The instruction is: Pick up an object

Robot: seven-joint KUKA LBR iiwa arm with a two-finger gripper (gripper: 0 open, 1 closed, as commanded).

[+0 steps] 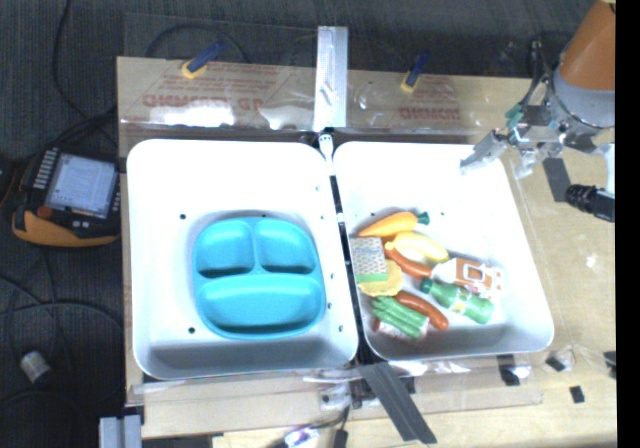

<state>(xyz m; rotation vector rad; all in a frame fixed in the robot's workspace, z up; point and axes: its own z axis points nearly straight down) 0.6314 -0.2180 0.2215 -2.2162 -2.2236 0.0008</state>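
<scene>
White plastic, two shallow bins side by side on the surface [580,276]: the left bin [160,236] carries a blue divided tray [260,274], and the right bin [480,206] holds a heap of toy food crowded toward its near, inner corner. From where I stand I can pick out an orange carrot [385,224] at the top of the heap, a yellow-and-red piece [420,251] just below it, a grey waffle-like square [367,256] against the dividing wall, a green bottle [458,301] with a small printed box [478,278] beside it, and a red sausage [425,311] touching some green beans [395,319] at the front.

The arm comes in from the right, its orange band high up, and the pincer [505,144] hangs over the far right corner of the right bin, well apart from the heap. Its fingers look spread rather than closed, with nothing between them, though the metal parts are small and tangled to the eye.

So as I judge it, the pick is not yet done: no object is lifted, every toy lies in the bin. What is left is nearly everything: travel across to the heap, descend, close on one piece, raise it.
</scene>
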